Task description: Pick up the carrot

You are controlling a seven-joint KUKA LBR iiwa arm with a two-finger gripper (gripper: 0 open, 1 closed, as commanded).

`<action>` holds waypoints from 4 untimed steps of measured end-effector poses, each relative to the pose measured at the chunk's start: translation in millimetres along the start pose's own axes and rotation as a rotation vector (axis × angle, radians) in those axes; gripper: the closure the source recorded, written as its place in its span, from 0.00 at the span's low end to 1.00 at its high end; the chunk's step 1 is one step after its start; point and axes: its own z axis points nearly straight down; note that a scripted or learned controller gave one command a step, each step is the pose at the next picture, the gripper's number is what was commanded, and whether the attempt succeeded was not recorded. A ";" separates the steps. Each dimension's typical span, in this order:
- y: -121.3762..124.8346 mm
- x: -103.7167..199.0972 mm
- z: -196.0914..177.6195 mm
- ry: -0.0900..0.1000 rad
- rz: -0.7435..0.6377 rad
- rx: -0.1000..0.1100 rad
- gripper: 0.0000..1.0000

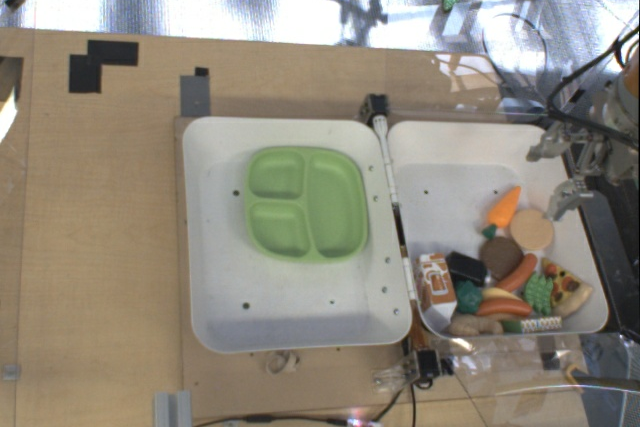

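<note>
Setting: tan wooden surface (100,245) carrying two shallow white bins side by side, with a corrugated metal floor and tripod legs behind.
Left bin (210,305): it has a green divided plate (305,203) sitting in its middle.
Right bin (440,175): toy food is heaped in its near corner.
Carrot (505,206): orange, tilted, lying at the top edge of the heap, just beside a tan disc (532,230) and a dark brown round piece (500,255).
Claw (570,177): hanging over the right bin's far right side, near the carrot but apart from it; whether it's spread or pressed together, I can't tell.
Risk: with neighbours this close, a descent slightly off could nudge the disc or clamp it instead of the carrot.
Second risk: the tapered, slanted carrot may squirt out of a pinch.
Look-alike: an orange-red sausage shape (518,272) lower in the heap could fool a colour-based pick.
Hard to read: the claw's tips blur into cables and grey metal, and the arm is cut off at the right edge.
Buried: items at the bottom of the heap overlap, so several can't be named.
</note>
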 end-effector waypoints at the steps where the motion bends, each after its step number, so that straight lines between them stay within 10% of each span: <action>1: -10.3 10.8 149.7 -0.013 -0.240 0.003 0.00; 2: -11.7 28.5 148.2 -0.021 0.077 0.007 0.00; 3: -10.2 -30.0 149.5 -0.015 0.320 0.001 0.00; 4: -4.3 -35.4 135.5 -0.028 0.309 -0.004 1.00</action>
